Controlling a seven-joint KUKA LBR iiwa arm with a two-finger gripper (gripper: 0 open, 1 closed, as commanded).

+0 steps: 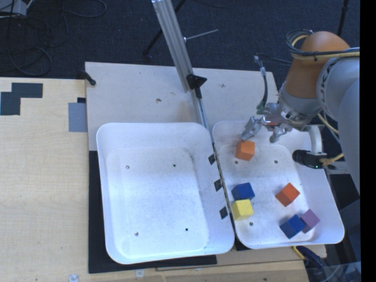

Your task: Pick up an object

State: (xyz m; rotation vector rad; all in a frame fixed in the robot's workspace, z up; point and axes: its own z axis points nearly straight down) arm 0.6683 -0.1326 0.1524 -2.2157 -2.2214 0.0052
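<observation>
Spread wide and gripping nothing, the claw (264, 129) hovers over the twelve o'clock end of the right bin (329, 228). Just below it, toward seven o'clock, sits an orange cube (245, 150), apart from both fingertips. Further toward six o'clock a blue cube (242, 191) touches a yellow cube (242, 208) beside the divider. At four o'clock lie a red-orange cube (287, 194), another blue block (292, 226) and a purple block (309, 219), the last two touching. At nine o'clock is the left bin (117, 245).
</observation>
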